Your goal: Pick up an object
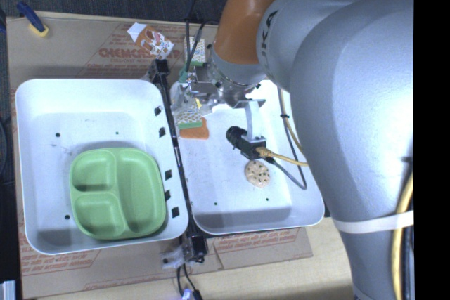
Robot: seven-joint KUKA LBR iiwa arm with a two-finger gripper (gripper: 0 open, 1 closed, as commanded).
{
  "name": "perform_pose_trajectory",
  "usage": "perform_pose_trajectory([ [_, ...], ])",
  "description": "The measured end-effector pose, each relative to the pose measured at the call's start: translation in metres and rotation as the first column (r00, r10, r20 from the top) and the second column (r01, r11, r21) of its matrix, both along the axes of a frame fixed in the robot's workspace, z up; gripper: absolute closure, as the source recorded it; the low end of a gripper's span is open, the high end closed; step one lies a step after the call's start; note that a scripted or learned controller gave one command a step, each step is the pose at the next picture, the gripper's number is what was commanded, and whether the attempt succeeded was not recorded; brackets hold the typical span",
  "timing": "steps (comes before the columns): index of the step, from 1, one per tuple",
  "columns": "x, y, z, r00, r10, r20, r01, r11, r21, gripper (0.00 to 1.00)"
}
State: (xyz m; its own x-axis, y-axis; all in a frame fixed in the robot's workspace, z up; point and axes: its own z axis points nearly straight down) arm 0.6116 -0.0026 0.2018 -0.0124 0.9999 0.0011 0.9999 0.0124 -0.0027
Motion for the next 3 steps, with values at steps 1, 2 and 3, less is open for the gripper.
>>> perform_pose_trajectory([
  [1, -0.085, 0.031, 0.023, 1.000, -0.004, -0.001, 0.004, 1.000, -0.001, 1.00],
  [2, -0.136, 0.029, 0.027, 1.000, -0.007, -0.001, 0.007, 1.000, -0.002, 1.00],
  [3, -0.135, 0.030, 0.037, 1.000, -0.002, -0.002, 0.002, 1.000, -0.002, 1.00],
])
